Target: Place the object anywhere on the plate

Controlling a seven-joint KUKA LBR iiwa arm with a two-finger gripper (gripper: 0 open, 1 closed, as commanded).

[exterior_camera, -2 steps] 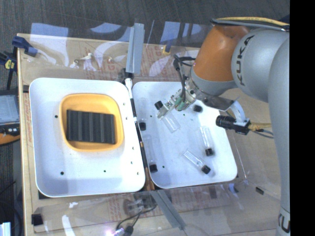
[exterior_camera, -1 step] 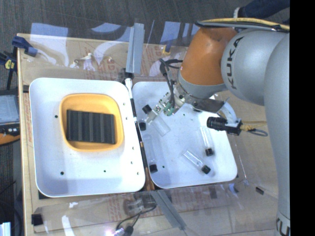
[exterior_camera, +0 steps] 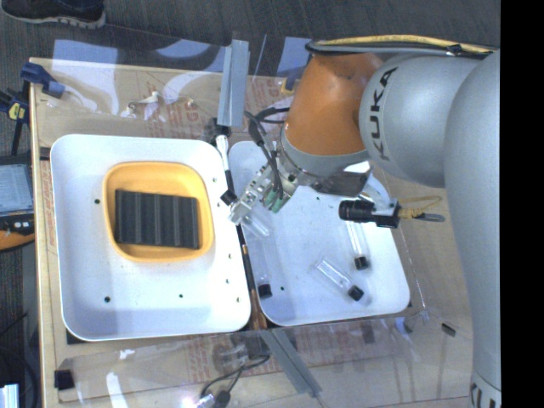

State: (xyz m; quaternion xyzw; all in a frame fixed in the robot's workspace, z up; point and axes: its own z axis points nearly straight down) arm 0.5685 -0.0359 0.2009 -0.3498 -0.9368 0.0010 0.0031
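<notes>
The hand [exterior_camera: 252, 201], grip state unreadable, hangs over the right bin's [exterior_camera: 391, 300] left edge, vials [exterior_camera: 330, 272] well apart.

The arm [exterior_camera: 408, 117] is running off the right and bottom edges and covering the upper part of the right bin [exterior_camera: 387, 304]. The gripper [exterior_camera: 255, 201] is too small and blurred to show how its fingers are standing. A shoe [exterior_camera: 55, 2] is being cut by the top edge, and a dark device [exterior_camera: 13, 195] by the left edge.
</notes>
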